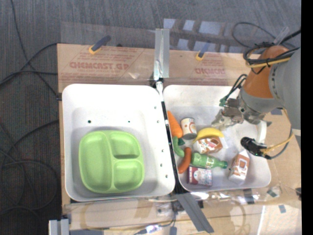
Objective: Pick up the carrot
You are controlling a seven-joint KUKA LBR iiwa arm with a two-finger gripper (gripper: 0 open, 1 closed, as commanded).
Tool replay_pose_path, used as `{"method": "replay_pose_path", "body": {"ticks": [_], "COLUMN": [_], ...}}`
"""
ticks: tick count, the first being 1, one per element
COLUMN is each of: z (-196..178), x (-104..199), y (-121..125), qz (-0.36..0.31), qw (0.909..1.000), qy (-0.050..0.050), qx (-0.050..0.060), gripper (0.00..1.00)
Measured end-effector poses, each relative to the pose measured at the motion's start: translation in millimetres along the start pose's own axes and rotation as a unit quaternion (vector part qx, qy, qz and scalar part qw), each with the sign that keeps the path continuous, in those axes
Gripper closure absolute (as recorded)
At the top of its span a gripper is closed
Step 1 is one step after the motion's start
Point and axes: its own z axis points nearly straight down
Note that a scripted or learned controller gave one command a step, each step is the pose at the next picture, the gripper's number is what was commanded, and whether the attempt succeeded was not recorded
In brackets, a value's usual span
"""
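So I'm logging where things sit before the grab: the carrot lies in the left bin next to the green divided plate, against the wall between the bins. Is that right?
Not quite: the camera view shows the carrot in the right bin, not the left one. It does lie against the wall between the bins. The green divided plate is in the left bin, on the wall's other side.

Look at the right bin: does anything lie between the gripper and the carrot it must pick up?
Yes. The gripper hovers at the right bin's right side, and the carrot lies against its left wall. A small can and a banana sit between them, though from above the carrot looks uncovered.
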Motion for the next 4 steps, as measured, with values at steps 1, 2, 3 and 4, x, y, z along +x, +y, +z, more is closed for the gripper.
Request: {"method": "replay_pose_path", "body": {"ticks": [1, 2, 3, 4], "z": [8.6, -81.7, -200.4, -148.3], "x": [53.8, 152.0, 78.2, 131.0], "y": [-46.8, -39.8, 2.1, -25.0], "qz": [0.148, 0.264, 0.246, 0.116], "qw": [0.9889, 0.9646, 0.9693, 0.9933], "qy": [0.000, -0.003, -0.004, -0.003], "qx": [-0.012, -0.001, -0.002, 0.000], "gripper": [1.00, 1.00, 1.00, 1.00]}}
